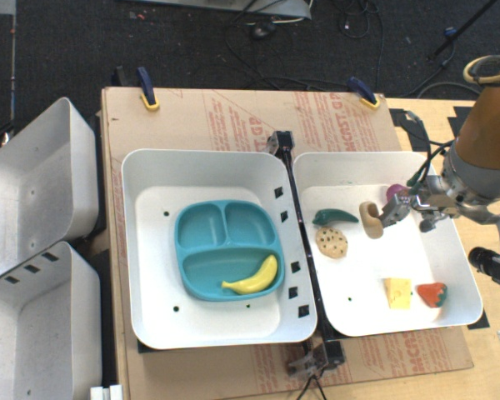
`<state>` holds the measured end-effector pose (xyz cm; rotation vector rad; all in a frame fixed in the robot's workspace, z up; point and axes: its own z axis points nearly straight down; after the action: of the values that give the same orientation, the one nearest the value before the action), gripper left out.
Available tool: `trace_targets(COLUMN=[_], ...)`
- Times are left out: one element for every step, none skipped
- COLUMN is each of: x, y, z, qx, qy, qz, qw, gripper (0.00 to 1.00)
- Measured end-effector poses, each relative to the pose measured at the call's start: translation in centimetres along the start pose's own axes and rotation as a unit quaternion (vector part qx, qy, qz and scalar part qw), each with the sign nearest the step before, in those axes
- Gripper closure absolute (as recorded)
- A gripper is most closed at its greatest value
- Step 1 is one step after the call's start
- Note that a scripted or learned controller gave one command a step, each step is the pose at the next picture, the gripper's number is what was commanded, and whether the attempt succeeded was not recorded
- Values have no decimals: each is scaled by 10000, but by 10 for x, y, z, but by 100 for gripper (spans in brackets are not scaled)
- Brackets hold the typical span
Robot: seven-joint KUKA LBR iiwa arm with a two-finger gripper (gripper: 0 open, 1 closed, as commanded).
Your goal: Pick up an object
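You can see faint red printing repeated across the brown board (217, 119) under the bins, running in slanted, upside-down rows. The letters are too washed out for you to read.

You are looking down on two bins sitting side by side on the bench. The left bin (142, 223) is holding a divided tray (202, 233), and a banana (254, 277) is lying in the tray's near compartment. In the right bin (450, 248), a cookie (332, 242) is lying near the left wall, with a leaf-shaped piece (336, 217) just behind it. A small curved piece (371, 220) is sitting right of that, beside the gripper (397, 208). A cheese wedge (397, 292) and a strawberry (432, 294) are lying side by side near the front wall.
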<state>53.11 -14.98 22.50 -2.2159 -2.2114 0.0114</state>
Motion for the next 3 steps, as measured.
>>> trace_targets(x=[0, -2, 5], y=[3, -5, 3], z=[-6, 55, 109], qx=[-62, -30, -41], qy=[-12, -5, -4], qz=[-14, 5, 0], qw=[10000, 10000, 10000], gripper=[0, 0, 0])
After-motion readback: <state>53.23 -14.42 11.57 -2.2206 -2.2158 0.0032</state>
